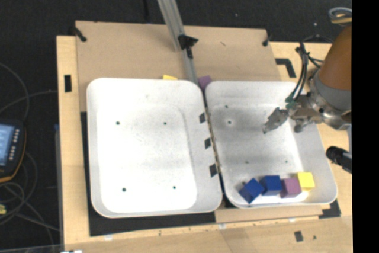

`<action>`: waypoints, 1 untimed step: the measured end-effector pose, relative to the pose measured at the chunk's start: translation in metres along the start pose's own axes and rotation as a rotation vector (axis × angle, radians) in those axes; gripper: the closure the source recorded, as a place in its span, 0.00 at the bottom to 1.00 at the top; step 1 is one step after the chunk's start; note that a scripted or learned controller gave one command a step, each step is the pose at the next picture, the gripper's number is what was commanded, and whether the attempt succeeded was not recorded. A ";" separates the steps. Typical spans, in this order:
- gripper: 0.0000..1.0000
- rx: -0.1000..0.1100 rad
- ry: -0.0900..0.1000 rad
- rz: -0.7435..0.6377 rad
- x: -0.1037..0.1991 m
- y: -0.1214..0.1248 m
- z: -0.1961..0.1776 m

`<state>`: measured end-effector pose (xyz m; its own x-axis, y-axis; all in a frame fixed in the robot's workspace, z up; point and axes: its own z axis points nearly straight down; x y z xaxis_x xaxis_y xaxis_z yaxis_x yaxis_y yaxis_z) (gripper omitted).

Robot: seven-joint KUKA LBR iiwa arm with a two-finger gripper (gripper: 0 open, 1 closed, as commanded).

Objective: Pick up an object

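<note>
**Supervisor:** Report task status.

**Operator:** I read the two-finger metal gripper (273,122) hanging over the upper middle of the right shallow white plastic bin (237,92). I cannot tell how the gripper is set; the picture is too blurred there. I see nothing carried under it.

**Supervisor:** Location of candidate objects?

**Operator:** 4 small blocks lie in a row against the near wall of that bin: 1 dark blue cube (251,189), 1 brighter blue cube (272,184), 1 purple cube (291,186), 1 yellow cube (305,180). Neighbours touch or nearly touch. All sit well apart from the gripper. The left shallow white plastic bin (100,127) is beside it on the counter (130,44).

**Supervisor:** Progress?

**Operator:** My judgement: pick not yet done. Remaining: move toward the near wall, descend, close, lift.
</note>
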<state>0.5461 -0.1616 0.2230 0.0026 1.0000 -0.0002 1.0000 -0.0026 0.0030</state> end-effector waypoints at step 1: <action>0.00 0.004 0.001 -0.010 0.058 0.021 0.023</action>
<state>0.5673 -0.1036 0.2002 -0.0071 1.0000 0.0009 1.0000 0.0071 -0.0006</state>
